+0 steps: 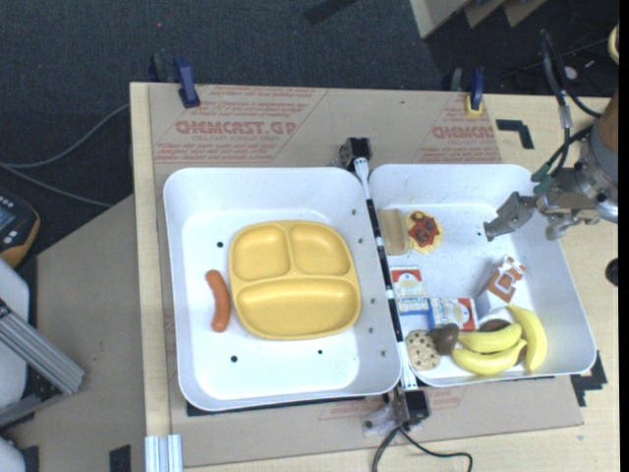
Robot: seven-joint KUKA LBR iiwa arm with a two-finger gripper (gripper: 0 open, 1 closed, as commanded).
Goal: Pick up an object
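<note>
Fingers (501, 221) of the grey gripper (509, 216) stood apart, holding nothing, over bare floor of the right white bin (462, 183) near its far wall.

Red print reading "CHEMCAST GP" repeats across the brown paper-faced counter (236, 126) behind both bins; other labels are illegible.

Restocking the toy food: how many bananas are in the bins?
2, both in the right bin near its front right corner: one banana lying above the larger banana, touching.

brown bench (157, 264), two white bins side by side: left bin (187, 293), right bin (570, 303)
</note>
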